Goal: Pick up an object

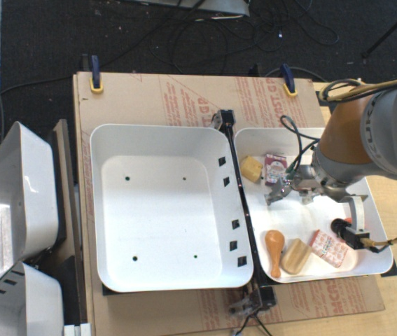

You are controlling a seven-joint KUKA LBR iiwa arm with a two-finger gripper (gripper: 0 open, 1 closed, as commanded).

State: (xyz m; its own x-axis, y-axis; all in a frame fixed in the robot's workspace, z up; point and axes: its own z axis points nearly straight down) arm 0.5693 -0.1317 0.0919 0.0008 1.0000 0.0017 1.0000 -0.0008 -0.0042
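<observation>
The gripper (276,191) is being held over the right bin (379,233) beside a maroon packet (276,164); its state cannot be told.

One fixed camera looks down at a slant on both bins (114,208), the arm (366,135) entering from the right

- Left bin (110,208), on the tabletop (184,93).
- Two blue clamps (95,72) at the tabletop's far edge.
- Cables (205,37) on the dark floor beyond.
</observation>
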